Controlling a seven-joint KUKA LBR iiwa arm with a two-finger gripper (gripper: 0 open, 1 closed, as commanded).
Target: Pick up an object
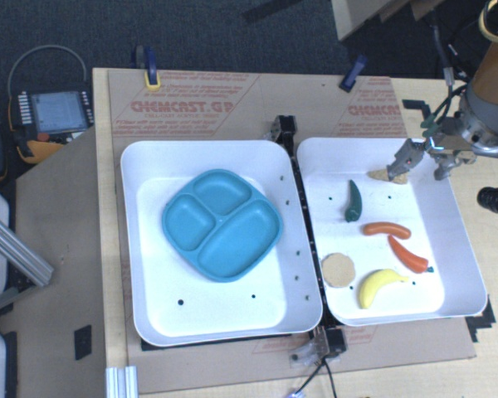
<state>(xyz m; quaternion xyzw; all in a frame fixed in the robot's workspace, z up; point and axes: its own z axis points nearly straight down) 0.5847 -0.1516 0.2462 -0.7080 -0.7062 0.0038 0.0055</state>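
- Two white bins are seen side by side on the worktop (108, 222); the right bin (456, 222) is taken as landmark for all places below.
- Arm (490, 98) is seen at the bin's upper right, coming in over its far corner; grey body, orange band partly visible.
- Pincer (423, 157) is held over the bin's far edge, fingers (407, 159) spread wide, nothing between them.
- A small tan item (382, 175) lies inside the bin near its far wall, just beside the left finger; contact can't be told.
- Green pepper (352, 201) lies in the bin's upper-middle, approx. upright in view, apart from the pincer.
- Sausage (386, 230) lies across the bin's centre, just below the pepper.
- Carrot (408, 256) lies slanted just below the sausage, toward the bin's right side.
- Banana (378, 286) lies near the bin's near edge, below the carrot.
- Tan disc (339, 269) lies at the bin's near left, just beside the banana.
- Left bin (149, 305) sits touching the right bin's left side; a blue divided plate (222, 235) lies in it, approx. central.
- A screen unit (56, 111) w/ cable is seen off the worktop, far left of the right bin.
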